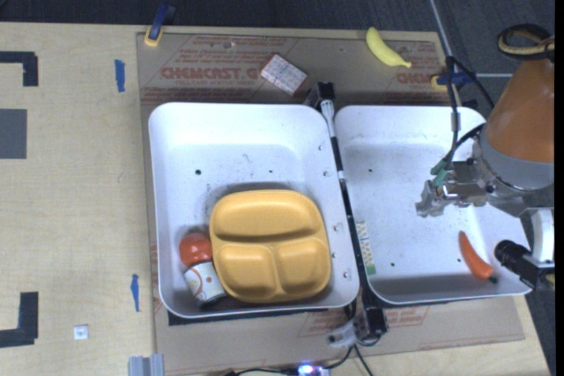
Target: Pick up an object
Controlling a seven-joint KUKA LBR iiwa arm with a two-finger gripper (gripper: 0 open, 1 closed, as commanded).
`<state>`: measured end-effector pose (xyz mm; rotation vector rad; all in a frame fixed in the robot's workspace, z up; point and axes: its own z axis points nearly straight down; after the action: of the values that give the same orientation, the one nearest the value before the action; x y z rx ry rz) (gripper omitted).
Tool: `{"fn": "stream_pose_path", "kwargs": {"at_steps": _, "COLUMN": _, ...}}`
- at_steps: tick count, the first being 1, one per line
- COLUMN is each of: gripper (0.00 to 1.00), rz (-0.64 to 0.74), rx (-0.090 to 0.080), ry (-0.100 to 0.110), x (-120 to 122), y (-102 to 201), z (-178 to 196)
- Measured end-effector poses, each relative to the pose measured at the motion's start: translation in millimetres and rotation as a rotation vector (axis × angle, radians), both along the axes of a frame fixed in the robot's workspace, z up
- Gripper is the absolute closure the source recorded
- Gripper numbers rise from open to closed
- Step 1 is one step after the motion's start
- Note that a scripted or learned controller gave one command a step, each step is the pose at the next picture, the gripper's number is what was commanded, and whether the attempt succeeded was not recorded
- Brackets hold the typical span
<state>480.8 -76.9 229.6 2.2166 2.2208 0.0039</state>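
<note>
In the right bin (pixel 388 145), an orange carrot-shaped piece (pixel 476 258) lies near the front right corner. My gripper (pixel 438 195) hangs over that bin's right half, up and to the left of the carrot and apart from it. Nothing shows beneath it but white bin floor. The left bin (pixel 229 132) holds a large yellow compartment tray (pixel 269 244). A small red and white toy (pixel 199 264) is tucked against the tray's left side.
A yellow banana (pixel 386 48) and a small patterned block (pixel 282 73) lie on the cardboard behind the bins. A black divider strip (pixel 339 189) runs between the bins. Cables trail from the arm over the right bin's back edge.
</note>
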Motion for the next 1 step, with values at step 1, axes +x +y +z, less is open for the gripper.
{"fn": "stream_pose_path", "kwargs": {"at_steps": 1, "gripper": 1.00, "rz": 0.000, "rx": 0.002, "ry": 0.004, "x": -0.4, "y": 16.6, "z": -12.0}}
